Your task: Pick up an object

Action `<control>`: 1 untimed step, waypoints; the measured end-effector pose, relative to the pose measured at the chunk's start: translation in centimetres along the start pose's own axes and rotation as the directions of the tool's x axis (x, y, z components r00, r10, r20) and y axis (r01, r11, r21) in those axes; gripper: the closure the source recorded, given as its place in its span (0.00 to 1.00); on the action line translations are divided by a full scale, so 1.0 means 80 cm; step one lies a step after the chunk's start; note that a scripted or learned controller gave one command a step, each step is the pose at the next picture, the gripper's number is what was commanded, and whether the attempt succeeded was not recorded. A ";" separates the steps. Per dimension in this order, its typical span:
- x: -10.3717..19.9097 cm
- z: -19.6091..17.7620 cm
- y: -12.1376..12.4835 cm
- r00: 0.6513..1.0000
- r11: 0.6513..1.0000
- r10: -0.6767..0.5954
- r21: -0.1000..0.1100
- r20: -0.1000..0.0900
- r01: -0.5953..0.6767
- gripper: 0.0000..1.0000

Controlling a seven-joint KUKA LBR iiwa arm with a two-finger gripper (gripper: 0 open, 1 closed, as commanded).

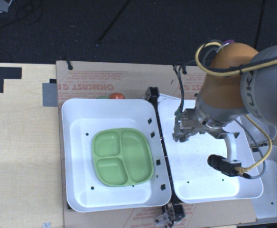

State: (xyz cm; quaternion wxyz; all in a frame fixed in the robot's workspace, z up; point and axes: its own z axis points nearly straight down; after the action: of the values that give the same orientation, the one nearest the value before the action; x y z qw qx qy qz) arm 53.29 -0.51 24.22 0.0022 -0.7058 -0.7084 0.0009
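You have one pale green plastic plate with three compartments (123,156), rounded at its corners and matte, lying flat on the floor of the left white shallow bin (77,122). It sits near the middle of that bin, a little toward the wall shared with the right white shallow bin (200,194), with white floor showing all around it. Its two smaller compartments face the left side and its one long compartment runs along the side nearer the divider. Behind the plate, beyond the left bin's far rim, a small red-orange rounded object (116,96) peeks out on the brown cardboard sheet (105,80) under the bins; what it is you cannot tell. The grey metal gripper (180,136) hangs over the right bin, just across the divider from the plate and well apart from it. From this angle its tip is a dark tangle of metal, so how far it is open cannot be told, and nothing is seen held in it. The grey arm with the orange band (233,80) reaches in from the plate's far right, its bulky wrist tilted down toward the right bin, with a yellow cable (209,70) looped over it and a black cylindrical fitting (221,164) jutting over the bin's floor.
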 end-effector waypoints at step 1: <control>0.073 0.008 -0.002 1.000 1.000 -0.001 0.002 0.000 0.001 1.00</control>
State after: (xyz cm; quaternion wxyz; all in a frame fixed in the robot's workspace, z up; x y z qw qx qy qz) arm 53.14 5.30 23.59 0.0028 -0.7055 -0.7087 0.0014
